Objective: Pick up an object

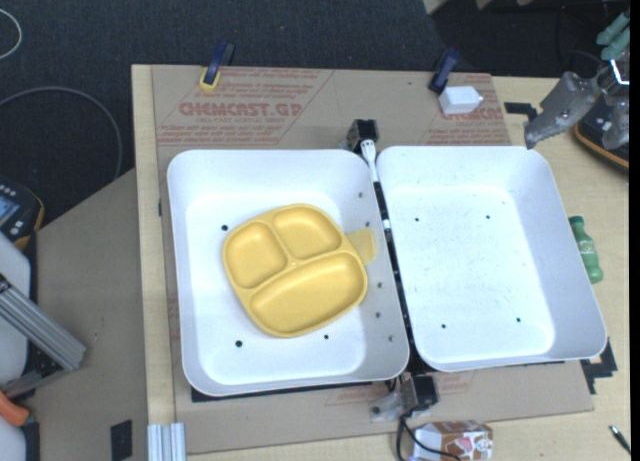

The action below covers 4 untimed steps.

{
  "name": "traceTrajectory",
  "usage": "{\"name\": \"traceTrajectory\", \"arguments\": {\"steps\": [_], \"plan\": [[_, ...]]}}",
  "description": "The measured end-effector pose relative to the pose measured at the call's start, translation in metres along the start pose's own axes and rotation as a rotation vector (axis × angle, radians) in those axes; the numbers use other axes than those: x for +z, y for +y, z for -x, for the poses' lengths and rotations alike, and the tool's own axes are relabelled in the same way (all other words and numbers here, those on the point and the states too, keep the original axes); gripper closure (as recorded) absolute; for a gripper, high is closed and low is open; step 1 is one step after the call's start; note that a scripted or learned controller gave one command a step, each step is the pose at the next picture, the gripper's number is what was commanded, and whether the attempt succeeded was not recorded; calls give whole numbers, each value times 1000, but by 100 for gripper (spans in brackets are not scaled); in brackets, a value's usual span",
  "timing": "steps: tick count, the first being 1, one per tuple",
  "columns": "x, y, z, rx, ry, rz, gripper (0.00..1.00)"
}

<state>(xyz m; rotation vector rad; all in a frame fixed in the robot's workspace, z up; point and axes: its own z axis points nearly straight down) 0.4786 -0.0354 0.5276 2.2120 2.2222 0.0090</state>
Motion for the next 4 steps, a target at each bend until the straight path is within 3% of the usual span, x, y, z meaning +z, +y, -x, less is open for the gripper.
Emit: {"name": "traceTrajectory", "arguments": {"steps": [1, 2, 3, 4], "plan": [[-7, 2, 2, 3, -1, -1, 100], [92, -1, -13, 5, 1, -18, 100], [164, 0, -54, 1, 1, -16, 100], [143, 0, -120, -1, 2, -5, 100]]}}
